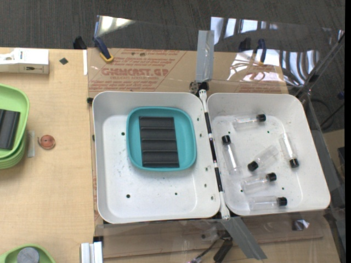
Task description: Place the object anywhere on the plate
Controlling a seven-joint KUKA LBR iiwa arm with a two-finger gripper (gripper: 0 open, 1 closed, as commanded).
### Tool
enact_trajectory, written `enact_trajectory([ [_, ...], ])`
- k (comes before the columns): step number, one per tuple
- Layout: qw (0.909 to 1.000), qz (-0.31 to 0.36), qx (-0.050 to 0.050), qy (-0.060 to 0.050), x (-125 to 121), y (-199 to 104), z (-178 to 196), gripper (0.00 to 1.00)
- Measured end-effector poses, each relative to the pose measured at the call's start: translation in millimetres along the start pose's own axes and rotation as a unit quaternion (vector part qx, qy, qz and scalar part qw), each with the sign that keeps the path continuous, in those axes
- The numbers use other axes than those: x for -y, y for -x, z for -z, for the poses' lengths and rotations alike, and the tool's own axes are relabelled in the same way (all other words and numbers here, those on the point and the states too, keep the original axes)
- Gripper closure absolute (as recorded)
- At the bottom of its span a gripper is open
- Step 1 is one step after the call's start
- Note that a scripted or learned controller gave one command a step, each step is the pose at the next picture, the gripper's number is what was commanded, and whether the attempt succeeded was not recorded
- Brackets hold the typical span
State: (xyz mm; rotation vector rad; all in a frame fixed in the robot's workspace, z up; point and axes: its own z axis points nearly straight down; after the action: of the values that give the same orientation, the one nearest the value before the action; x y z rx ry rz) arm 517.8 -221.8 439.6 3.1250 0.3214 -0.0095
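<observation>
A: Where's the plate (pixel 162 138) sitting?
B: Teal one's lying in your left bin (pixel 109 190); clear vials w/ black caps (pixel 258 163) are lying scattered in the right bin (pixel 307 196)
A: Gripper?
B: Can't tell its state

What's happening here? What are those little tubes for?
A robot is meant to put one of the little tubes on the teal plate in the left bin. Nothing has been picked up yet. The clear tubes with black caps all lie in the right bin, and dark ridged blocks sit on the plate.
</observation>
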Motion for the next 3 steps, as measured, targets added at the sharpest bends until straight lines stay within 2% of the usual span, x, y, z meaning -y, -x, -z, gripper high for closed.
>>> enact_trajectory([
  [1,1.0000,-0.003,0.000,-0.001,7.5,39.1,0.6,0.00],
  [2,1.0000,0.000,0.000,0.000,1.6,7.2,0.0,0.00],
  [3,1.0000,-0.003,0.000,-0.001,5.0,26.3,0.3,0.00],
])
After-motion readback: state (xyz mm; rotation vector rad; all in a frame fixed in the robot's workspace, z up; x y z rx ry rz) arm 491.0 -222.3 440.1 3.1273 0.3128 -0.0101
